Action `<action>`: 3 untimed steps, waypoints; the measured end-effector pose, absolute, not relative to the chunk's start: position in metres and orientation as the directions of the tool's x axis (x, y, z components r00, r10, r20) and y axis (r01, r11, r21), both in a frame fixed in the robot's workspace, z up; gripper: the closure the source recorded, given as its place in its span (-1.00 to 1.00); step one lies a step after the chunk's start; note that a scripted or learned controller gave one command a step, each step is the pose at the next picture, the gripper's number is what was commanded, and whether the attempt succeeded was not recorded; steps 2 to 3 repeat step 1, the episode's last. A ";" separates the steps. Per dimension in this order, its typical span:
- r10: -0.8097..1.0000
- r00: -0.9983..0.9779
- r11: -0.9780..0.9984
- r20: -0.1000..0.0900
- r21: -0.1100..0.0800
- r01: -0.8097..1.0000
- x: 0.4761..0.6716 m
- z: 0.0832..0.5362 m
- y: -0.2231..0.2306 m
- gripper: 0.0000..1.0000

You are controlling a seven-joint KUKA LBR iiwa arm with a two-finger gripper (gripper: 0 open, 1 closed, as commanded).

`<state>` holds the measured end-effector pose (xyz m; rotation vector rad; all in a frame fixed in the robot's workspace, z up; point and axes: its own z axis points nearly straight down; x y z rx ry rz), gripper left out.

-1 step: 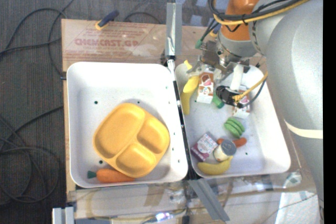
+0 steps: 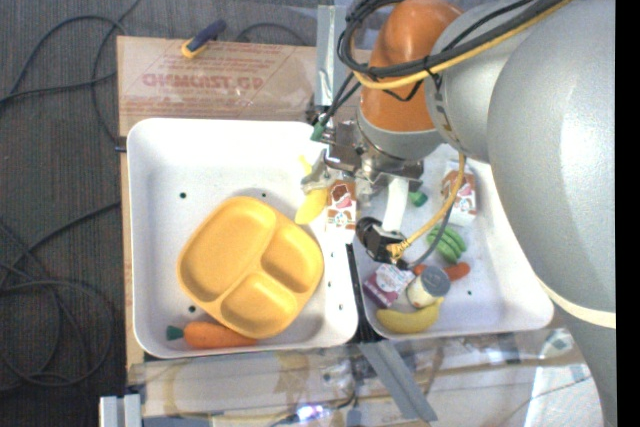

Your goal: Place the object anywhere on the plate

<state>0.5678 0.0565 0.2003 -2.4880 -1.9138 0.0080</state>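
Note:
A yellow divided plate (image 2: 252, 264) lies tilted in the left bin (image 2: 160, 165), towards its front. My gripper (image 2: 347, 195) hangs over the wall between the two bins, just right of the plate's far corner. A small white and red carton (image 2: 342, 206) sits between its fingers, so the gripper is shut on it. A small yellow piece (image 2: 311, 206) lies right beside the carton on the plate's side.
An orange carrot (image 2: 212, 336) lies at the left bin's front edge, below the plate. The right bin (image 2: 500, 310) holds a banana (image 2: 408, 319), a purple packet (image 2: 380, 287), a small jar (image 2: 431, 284), green pieces (image 2: 452, 243) and another carton (image 2: 462, 201). The arm covers much of the right bin.

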 end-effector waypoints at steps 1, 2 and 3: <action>0.966 0.257 -0.257 -0.002 -0.005 0.966 0.568 0.201 0.056 -1.00; 0.966 0.257 -0.257 -0.002 -0.005 0.966 0.568 0.201 0.056 -1.00; 0.966 0.257 -0.257 -0.002 -0.005 0.966 0.568 0.201 0.056 -1.00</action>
